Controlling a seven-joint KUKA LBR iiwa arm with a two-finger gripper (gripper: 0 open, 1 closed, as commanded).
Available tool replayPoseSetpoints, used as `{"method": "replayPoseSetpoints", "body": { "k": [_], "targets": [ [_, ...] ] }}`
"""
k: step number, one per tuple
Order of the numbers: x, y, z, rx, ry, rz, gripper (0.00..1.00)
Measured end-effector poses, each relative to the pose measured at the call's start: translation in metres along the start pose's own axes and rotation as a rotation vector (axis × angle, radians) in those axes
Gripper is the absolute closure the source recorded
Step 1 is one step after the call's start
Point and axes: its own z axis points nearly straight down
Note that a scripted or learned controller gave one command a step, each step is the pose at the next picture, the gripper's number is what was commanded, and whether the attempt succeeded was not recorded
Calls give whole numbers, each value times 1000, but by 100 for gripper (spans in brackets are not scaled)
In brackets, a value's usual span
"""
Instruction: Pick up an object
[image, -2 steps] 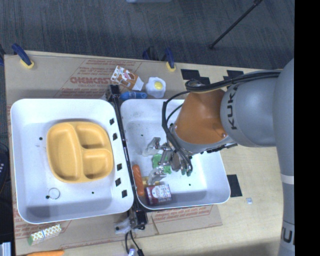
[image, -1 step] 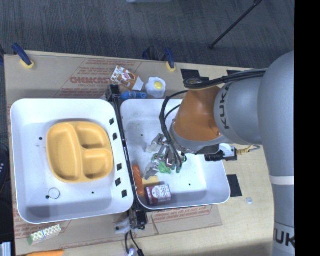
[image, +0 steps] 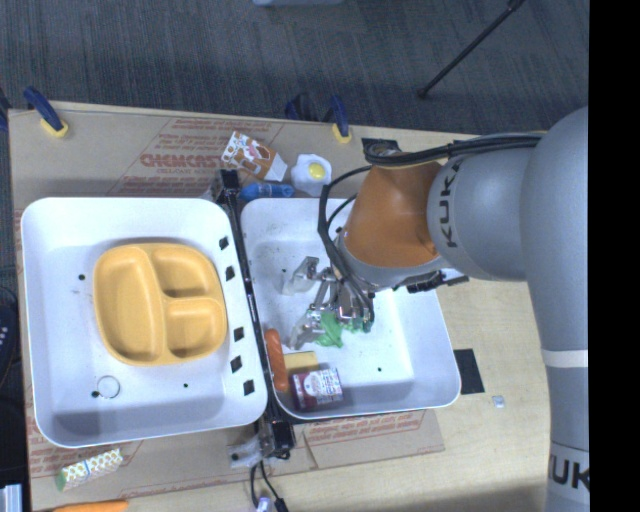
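Observation:
My gripper (image: 308, 298) reaches down into the right bin (image: 425, 345), near its middle left. Its two metal fingers (image: 303, 270) stand apart, open, and nothing shows between them. A small green object (image: 334, 332) lies just right of the lower finger, touching or nearly touching it. An orange carrot-shaped piece (image: 274, 358) lies along the bin's left wall. Next to it is a small yellow block (image: 301, 360), and a dark red can (image: 315, 388) rests at the front wall. The arm's orange band covers the bin's back right part.
The left bin (image: 50, 300) holds a yellow divided tray (image: 160, 300). Behind the bins lie a snack packet (image: 246, 153), a blue item (image: 266, 190) and a yellow-and-white item (image: 312, 171). A wrapped packet (image: 90, 467) lies at the front left.

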Motion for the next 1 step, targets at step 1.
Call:
{"method": "replayPoseSetpoints", "body": {
  "k": [1],
  "targets": [
    [50, -3, -1, 0, -9, 164, 0]
  ]
}}
